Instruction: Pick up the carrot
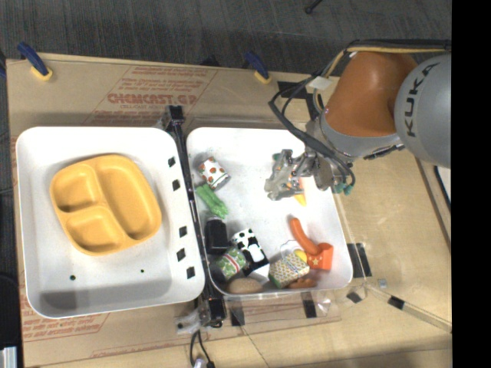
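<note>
My gripper (282, 181): I am hanging over the upper right part of the right bin (253, 140), above its bare white floor, with my orange-banded wrist reaching in from the upper right of the frame.
My jaws: I am holding them apart — a modest gap, nothing showing between the fingers, and I cannot tell whether the tips are touching the floor.
Carrot (304, 236): it is lying in the lower right part of the right bin, tilted, below my fingers and apart from them, its lower end touching an orange block (322, 257).
Small yellow bit (300, 198): it is sitting just below and right of my fingers, between them and the carrot.
Clutter along the lower edge: a black-and-white toy (249, 246), a green can (229, 264) and a mesh-patterned item (288, 268) are crowding together just left of the carrot.
Left side of the right bin: a red-and-white can (212, 172) is lying above a green piece (211, 201).
Left bin (46, 148): it is holding a yellow divided tray (106, 202) — well apart from me.
</note>
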### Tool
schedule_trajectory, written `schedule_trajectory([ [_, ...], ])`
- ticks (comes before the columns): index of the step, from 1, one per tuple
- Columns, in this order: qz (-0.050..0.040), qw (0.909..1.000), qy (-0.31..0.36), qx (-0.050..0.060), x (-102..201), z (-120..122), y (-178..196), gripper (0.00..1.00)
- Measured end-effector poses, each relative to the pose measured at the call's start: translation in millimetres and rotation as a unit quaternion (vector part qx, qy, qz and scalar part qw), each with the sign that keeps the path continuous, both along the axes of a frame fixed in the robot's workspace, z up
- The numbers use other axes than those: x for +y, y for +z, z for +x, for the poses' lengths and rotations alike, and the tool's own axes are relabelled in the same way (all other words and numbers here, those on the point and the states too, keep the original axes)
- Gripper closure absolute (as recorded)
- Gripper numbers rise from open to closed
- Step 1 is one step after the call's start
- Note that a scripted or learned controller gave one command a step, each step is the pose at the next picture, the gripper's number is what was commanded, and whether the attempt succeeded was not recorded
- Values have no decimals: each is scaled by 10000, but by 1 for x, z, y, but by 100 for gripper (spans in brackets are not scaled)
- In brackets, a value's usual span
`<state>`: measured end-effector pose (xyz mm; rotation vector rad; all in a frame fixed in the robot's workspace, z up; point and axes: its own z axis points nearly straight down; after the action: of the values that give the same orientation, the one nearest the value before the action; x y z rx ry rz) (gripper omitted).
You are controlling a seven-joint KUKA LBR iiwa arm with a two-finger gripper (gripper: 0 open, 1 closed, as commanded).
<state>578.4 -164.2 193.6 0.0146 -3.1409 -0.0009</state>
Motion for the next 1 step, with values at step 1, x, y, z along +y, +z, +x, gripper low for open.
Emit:
schedule_trajectory([
  [1, 1, 9824, 1869, 6, -23, -93, -27, 100],
])
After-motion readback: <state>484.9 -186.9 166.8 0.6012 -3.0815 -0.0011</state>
